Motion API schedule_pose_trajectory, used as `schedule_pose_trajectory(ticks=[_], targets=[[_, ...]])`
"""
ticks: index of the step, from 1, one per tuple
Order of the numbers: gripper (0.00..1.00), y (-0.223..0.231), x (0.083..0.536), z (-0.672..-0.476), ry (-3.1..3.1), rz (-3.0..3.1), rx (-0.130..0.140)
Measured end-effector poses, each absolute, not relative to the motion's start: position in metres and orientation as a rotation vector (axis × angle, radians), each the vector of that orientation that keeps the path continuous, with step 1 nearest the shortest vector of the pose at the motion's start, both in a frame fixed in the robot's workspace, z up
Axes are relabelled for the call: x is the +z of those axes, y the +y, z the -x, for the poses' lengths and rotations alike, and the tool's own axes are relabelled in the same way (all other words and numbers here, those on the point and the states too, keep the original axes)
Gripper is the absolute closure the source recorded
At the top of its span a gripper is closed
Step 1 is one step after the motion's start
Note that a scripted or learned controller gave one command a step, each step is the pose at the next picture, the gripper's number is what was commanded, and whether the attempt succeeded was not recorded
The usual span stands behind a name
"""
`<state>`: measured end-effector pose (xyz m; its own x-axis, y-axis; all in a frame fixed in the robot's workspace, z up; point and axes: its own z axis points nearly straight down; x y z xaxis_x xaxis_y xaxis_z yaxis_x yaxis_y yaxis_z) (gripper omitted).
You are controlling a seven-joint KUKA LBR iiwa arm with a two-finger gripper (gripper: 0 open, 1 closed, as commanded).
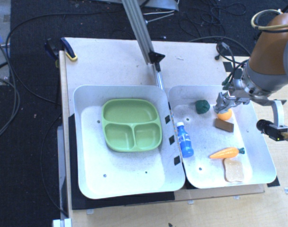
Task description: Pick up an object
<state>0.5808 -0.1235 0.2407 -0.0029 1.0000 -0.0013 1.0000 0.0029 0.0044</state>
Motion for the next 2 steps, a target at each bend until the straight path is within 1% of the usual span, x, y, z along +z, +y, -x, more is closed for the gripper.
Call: schedule_pose_trajectory(ticks=[1, 2], targets=[[1.0, -0.069, 0.244, -0.582, 2.231, -2.213, 0.002], [1.0, -0.008, 0.238, -0.588, 2.228, -2.215, 0.0]])
